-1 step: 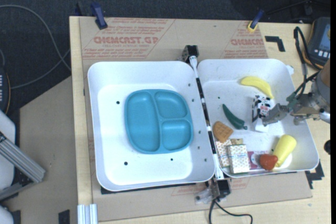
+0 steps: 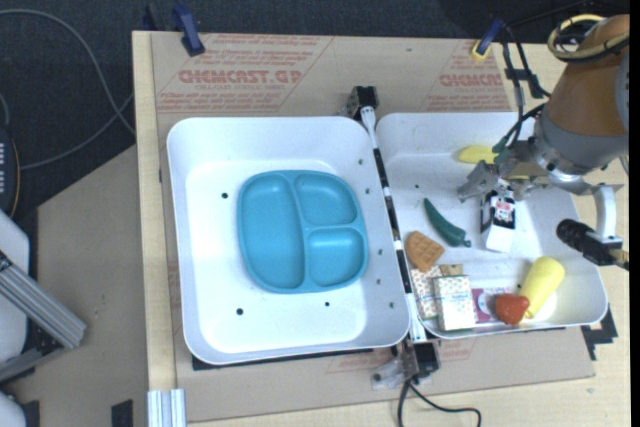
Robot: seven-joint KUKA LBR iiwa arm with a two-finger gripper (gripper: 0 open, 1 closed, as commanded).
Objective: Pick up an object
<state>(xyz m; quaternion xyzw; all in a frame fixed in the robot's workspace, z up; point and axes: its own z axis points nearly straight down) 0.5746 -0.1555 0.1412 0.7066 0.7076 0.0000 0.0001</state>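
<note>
The right bin point(image 2: 590, 313) holds several small objects. A yellow banana point(image 2: 474, 154) lies near its back wall. A dark green pepper point(image 2: 445, 222) lies at mid-left, with a tan waffle piece point(image 2: 424, 250) just in front of it. Small cartons point(image 2: 446, 296), a red tomato point(image 2: 511, 307) and a yellow squash point(image 2: 541, 282) crowd the front wall. My gripper point(image 2: 500, 190) hangs low over the bin's middle, right of the pepper. A small white and black item point(image 2: 499, 223) sits directly under it; whether it is gripped cannot be told.
The left bin point(image 2: 200, 315) holds a blue divided plate point(image 2: 300, 230) at its centre. A black clamp point(image 2: 363, 99) sits where the bins meet at the back. The grey arm point(image 2: 585, 130) with its orange band reaches over the right bin's back right corner.
</note>
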